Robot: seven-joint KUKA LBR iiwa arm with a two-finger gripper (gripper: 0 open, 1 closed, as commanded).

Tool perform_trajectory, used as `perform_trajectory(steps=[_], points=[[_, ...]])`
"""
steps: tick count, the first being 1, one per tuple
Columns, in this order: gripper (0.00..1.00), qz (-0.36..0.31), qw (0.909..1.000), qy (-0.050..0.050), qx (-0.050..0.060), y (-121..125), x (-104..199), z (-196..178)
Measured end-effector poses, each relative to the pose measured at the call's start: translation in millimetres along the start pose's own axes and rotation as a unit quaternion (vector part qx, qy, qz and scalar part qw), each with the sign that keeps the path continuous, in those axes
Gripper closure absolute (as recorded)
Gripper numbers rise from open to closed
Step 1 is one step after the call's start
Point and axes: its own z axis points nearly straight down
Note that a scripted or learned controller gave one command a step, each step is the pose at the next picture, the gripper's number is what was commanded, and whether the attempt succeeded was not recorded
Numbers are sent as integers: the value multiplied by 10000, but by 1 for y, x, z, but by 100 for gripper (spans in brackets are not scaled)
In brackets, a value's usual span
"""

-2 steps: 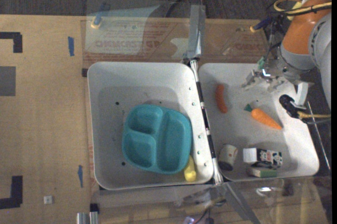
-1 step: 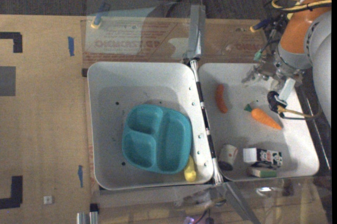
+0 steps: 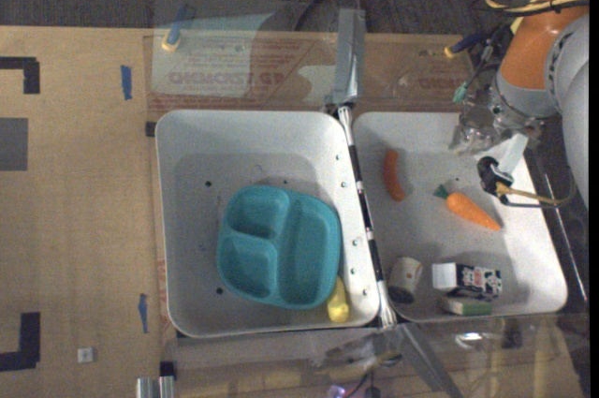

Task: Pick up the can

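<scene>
The left white plastic bin [image 3: 178, 199] holds a teal divided plastic tray [image 3: 279, 244]. In the right white bin [image 3: 547, 279], the small beige can [image 3: 405, 275] lies near the front edge, beside a small printed carton [image 3: 478, 279]. The gripper [image 3: 471, 136] hovers above the far right corner; its opening cannot be told.

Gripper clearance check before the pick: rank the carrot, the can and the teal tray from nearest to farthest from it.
From the gripper, at the right bin's far edge:
1. Carrot, right bin, just below it.
2. Can, right bin's near-left corner.
3. Teal tray, left bin.
</scene>
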Motion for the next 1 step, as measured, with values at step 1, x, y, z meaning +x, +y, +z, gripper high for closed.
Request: perform_trajectory(steps=[1], points=[[100, -744, 9972, 19, 22, -46, -1, -95]])
